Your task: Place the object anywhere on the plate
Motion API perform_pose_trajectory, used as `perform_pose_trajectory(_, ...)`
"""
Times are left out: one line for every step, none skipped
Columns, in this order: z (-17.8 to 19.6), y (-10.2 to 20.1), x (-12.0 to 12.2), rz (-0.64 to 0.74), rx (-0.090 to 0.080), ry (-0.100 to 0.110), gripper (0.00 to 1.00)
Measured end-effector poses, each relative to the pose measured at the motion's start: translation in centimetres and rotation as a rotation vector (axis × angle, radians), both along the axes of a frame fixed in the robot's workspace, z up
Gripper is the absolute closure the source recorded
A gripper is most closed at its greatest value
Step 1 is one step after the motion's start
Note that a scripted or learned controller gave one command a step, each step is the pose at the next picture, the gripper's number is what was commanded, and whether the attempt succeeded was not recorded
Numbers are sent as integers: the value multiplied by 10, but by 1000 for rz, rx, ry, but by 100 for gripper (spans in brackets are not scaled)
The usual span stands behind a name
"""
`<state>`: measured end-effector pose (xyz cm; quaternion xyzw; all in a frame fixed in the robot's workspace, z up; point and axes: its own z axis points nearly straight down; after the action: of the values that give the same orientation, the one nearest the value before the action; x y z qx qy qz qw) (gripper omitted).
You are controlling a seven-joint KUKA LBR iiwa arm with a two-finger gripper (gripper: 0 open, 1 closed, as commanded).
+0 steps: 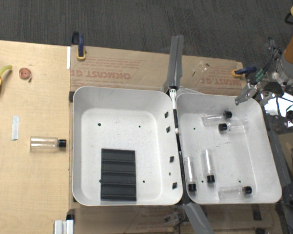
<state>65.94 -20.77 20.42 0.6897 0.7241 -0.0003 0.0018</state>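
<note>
Vials: five small clear plastic tubes with black caps lie in the right bin; two sit near its far side, two stand side by side lower down, one rests at the near edge.
Plate: flat black ribbed rectangle in the left bin, well apart from the vials.
Bins: shallow, white, speckled, round-cornered.
Gripper: metal tip above the right bin's far corner; grip state cannot be told.
Bench: pale wood, another capped vial lying on it.

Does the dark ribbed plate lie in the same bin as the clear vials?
No, the plate lies in the left bin; the vials lie in the right bin.
</note>
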Motion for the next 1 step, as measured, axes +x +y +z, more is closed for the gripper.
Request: perform_pose_trajectory(188,-14,0,-6,1,2,0)
